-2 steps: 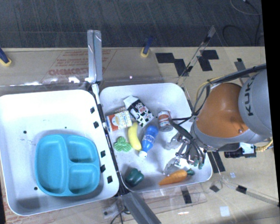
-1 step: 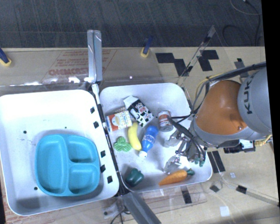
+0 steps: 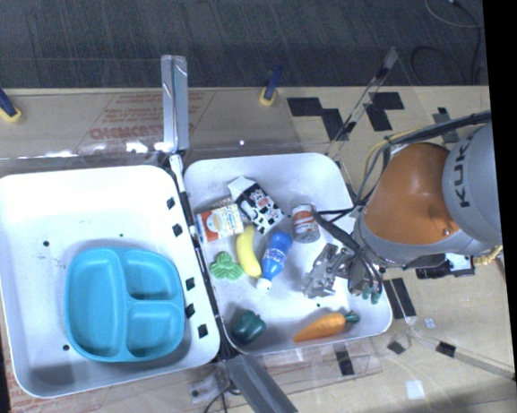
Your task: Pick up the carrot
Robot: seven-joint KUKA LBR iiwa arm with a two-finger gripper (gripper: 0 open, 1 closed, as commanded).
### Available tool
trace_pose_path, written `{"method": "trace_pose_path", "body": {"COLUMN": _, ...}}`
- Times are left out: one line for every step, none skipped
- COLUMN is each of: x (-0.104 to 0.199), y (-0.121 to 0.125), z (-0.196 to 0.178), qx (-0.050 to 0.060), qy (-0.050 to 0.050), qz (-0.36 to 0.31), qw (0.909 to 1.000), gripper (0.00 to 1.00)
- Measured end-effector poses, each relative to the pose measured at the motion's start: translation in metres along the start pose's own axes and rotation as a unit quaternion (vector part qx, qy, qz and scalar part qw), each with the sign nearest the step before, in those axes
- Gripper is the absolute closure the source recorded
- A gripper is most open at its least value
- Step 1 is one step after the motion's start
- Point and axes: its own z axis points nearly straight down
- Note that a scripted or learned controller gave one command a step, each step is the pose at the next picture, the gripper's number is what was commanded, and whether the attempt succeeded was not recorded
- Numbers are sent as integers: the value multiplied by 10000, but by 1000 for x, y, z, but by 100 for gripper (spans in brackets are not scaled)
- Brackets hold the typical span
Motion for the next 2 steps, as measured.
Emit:
{"method": "trace_pose_path", "body": {"x": 0, "y": 0, "z": 0, "qx": 0, "qy": 0, "qz": -1, "qw": 10000, "gripper": 0}}
{"method": "trace_pose_path", "body": {"x": 7, "y": -2, "z": 9, "qx": -6, "qy": 6, "qz": -360, "qw": 9993, "gripper": 0}}
